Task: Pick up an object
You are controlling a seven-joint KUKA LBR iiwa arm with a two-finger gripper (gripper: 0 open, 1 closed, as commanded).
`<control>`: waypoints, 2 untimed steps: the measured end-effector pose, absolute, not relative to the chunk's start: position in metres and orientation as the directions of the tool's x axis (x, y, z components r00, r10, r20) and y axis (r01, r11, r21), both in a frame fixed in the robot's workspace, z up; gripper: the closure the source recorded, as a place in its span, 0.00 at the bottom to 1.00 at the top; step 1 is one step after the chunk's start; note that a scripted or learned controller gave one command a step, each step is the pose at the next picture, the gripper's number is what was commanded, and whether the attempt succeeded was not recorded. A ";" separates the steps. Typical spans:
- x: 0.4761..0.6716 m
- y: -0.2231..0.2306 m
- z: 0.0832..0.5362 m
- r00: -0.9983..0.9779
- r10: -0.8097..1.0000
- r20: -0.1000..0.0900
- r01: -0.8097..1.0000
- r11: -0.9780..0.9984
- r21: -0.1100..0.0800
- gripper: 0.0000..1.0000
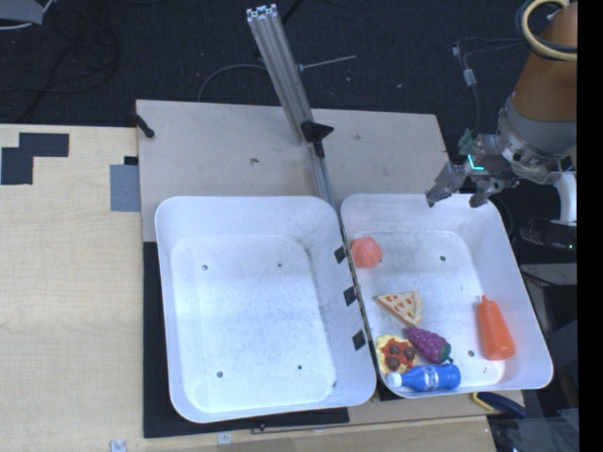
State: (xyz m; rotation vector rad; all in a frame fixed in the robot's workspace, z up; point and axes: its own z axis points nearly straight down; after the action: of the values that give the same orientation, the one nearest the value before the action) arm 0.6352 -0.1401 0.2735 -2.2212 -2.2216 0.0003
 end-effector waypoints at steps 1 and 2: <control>0.635 -0.140 0.273 0.000 1.000 0.000 1.000 0.000 0.000 0.00; 0.624 -0.141 0.220 0.000 1.000 0.001 1.000 0.000 -0.005 0.00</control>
State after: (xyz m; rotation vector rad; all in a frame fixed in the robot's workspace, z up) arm 0.6244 -0.1407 0.2202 -2.2185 -2.2189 0.0046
